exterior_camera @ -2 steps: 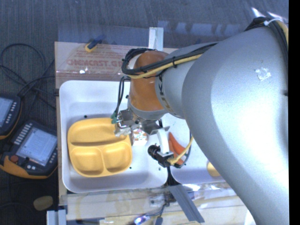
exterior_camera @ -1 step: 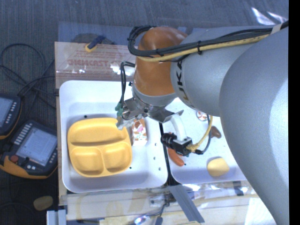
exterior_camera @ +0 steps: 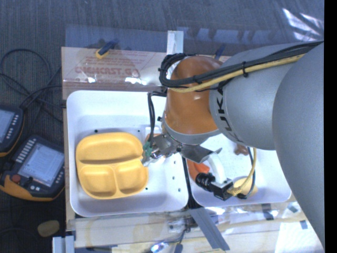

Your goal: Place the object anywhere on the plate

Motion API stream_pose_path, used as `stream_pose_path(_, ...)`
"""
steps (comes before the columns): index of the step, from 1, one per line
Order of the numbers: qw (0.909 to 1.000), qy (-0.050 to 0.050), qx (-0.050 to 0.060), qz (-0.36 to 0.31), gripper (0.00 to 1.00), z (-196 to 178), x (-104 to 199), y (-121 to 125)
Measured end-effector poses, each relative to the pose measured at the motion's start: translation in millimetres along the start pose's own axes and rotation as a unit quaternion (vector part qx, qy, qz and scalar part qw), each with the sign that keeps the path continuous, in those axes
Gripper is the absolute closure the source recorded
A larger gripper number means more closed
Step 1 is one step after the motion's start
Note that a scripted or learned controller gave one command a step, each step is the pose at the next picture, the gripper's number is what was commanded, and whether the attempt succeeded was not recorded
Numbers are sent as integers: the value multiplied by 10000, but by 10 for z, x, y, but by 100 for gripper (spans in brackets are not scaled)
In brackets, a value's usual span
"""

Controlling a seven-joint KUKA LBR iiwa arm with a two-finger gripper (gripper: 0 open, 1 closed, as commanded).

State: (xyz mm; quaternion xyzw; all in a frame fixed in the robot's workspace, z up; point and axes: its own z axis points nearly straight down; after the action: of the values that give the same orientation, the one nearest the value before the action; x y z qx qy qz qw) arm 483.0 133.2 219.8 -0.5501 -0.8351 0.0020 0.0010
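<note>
You see a smooth, glossy yellow plastic plate [exterior_camera: 110,164]. The white bins [exterior_camera: 89,107] look smooth plastic; the arm [exterior_camera: 274,99] matt grey

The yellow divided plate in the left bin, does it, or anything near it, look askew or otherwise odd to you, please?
The yellow three-compartment plastic plate sits slightly rotated in the left white bin, its edges not square with the walls. The gripper is at its right rim, with something small and green there. Nothing looks spilled or damaged.
</note>
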Motion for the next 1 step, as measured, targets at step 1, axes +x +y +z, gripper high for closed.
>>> stream_pose_path(1, 9953, -7, -90, -967, 100, 1202, 99, 96)
